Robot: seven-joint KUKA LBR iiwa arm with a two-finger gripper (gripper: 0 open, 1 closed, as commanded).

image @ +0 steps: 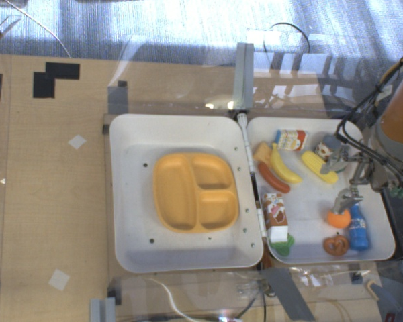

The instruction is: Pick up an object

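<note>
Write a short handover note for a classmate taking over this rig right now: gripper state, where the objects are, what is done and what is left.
Gripper: over the right white bin, just above the small orange round toy; nothing visibly held, finger state unclear.
Right bin contents: yellow plastic banana, red toy sausage, yellow toy corn cob, small red-and-white can, brown-and-white carton, blue toy bottle, brown pretzel-shaped toy.
Left white bin: yellow three-compartment plastic tray.
Done: arm positioned over objects.
Left: grasp and lift one.
</note>
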